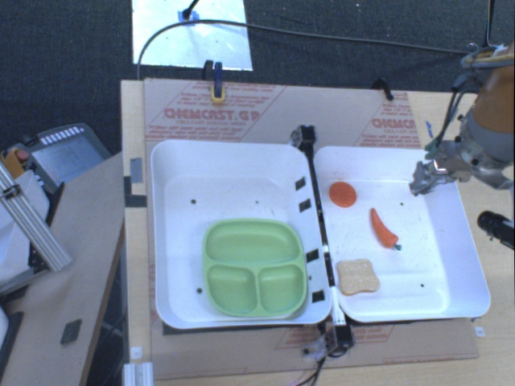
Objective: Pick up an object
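Bench surface: cardboard sheet (pixel 265 107) printed in red lettering, lying under both bins; yellow-and-black clamp (pixel 216 83) at its far edge; reflective foil square (pixel 191 22) on dark carpet beyond; aluminium extrusion (pixel 32 219) and grey device (pixel 68 155) at left.

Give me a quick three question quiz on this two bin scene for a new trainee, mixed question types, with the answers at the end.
1. True or false: the green divided plate lies in the same bin as the carrot.
2. Which item lies nearest the gripper? A) orange disc B) carrot C) bread slice
3. Fill in: the plate has ___ compartments.

Key: 1 false, the plate is in the left bin, the carrot in the right bin. 2 B. 3 three.
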Tool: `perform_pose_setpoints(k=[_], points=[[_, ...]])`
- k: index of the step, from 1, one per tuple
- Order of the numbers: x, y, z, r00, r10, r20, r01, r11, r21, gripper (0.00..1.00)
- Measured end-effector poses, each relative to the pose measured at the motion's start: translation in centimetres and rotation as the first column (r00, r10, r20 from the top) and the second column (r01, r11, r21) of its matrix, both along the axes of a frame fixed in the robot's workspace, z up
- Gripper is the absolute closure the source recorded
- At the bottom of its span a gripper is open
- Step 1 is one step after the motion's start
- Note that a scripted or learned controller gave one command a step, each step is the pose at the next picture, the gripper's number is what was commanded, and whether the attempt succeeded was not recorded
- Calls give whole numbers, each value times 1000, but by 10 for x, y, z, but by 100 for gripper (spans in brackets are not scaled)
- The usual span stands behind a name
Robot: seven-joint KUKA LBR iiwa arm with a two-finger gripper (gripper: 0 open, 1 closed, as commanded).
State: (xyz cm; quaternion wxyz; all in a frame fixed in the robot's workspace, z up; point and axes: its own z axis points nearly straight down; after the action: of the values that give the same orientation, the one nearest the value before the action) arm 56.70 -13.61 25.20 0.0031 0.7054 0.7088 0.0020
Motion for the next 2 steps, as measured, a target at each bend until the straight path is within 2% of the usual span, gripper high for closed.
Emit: perform_pose_setpoints(k=[1,2], points=[[-12,54,-13,1000,4,-7,-4,1000,3,100],[-17,108,-6,1000,5,-5,-5,1000,3,100]])
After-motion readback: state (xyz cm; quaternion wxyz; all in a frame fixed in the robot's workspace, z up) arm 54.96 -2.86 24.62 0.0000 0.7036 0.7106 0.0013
